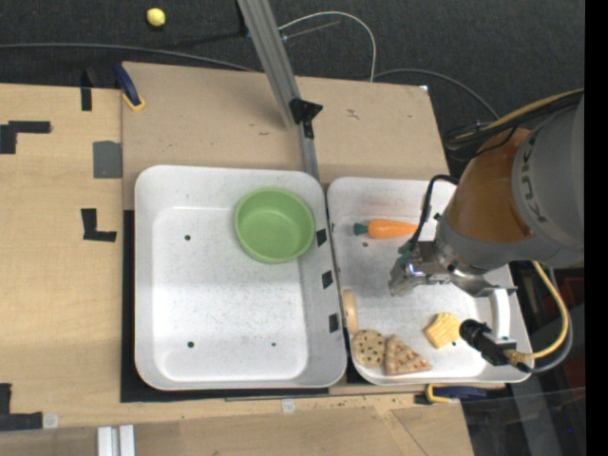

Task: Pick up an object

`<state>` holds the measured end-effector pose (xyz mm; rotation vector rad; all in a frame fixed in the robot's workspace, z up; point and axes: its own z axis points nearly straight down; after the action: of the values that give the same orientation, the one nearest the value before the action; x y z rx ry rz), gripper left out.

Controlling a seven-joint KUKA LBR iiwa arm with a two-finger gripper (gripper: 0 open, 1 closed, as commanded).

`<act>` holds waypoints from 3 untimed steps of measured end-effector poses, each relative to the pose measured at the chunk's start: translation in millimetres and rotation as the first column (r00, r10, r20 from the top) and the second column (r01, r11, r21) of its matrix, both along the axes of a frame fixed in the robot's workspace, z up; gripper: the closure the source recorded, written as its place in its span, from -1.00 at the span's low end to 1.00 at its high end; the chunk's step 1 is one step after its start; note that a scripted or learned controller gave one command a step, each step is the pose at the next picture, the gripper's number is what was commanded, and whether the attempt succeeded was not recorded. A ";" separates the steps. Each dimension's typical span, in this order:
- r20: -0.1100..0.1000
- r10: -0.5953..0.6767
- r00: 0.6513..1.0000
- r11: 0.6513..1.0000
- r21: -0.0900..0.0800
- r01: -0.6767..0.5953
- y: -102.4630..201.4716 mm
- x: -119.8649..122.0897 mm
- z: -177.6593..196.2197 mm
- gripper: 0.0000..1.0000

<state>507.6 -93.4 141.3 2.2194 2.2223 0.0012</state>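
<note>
An orange toy carrot (389,228) with a green tip lies in the upper part of the right bin (372,190). My gripper (408,275) hangs over the middle of that bin, just below the carrot and apart from it. Nothing shows in its grasp. A yellow cheese block (441,331) lies to the lower right of the gripper. A round speckled cookie (369,348) and a triangular pizza slice (404,358) sit along the bin's front edge. A thin tan piece (350,310) leans by the bin's left wall.
A green bowl (275,224) stands upright in the upper right of the left bin (180,283). A grey metal bar (271,50) slants in from the top toward the gap between the bins. A small yellow ball (156,16) lies off the bench.
</note>
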 end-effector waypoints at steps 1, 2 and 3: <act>0.001 0.000 1.000 1.000 0.000 0.000 -1.9 2.4 42.0 1.00; 0.001 0.000 1.000 1.000 0.000 0.000 -1.7 3.0 76.5 1.00; -0.001 0.005 1.000 1.000 0.002 -0.005 44.5 26.2 86.7 1.00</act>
<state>533.9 -48.9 228.0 2.2147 2.2297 0.0020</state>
